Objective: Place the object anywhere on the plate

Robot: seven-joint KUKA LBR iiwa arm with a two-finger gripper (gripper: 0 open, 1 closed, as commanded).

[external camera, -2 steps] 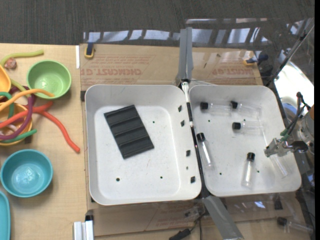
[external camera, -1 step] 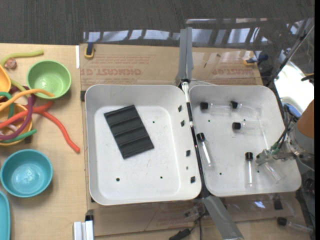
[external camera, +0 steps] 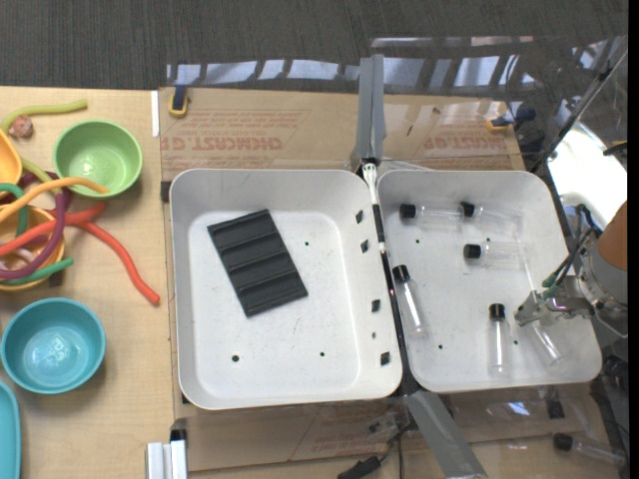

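The plate (external camera: 257, 261) is a black ridged rectangle lying at a slant in the left bin (external camera: 200, 367). Several clear tubes with black caps lie in the right bin (external camera: 429, 372): one by the left wall (external camera: 407, 297), one near the front (external camera: 496, 337), a pair at the back (external camera: 436, 211), and one in the middle (external camera: 477, 252). My gripper (external camera: 534, 310) hangs low over the right bin's front right area, just above another clear tube (external camera: 545, 344). Nothing visibly sits in the gripper.
Left of the bins, on the wooden bench, stand a green bowl (external camera: 97, 158), a teal bowl (external camera: 52, 345) and a tangle of coloured cords (external camera: 60, 230). Cardboard (external camera: 260, 128) lies behind the bins. A grey divider post (external camera: 370, 108) rises between them.
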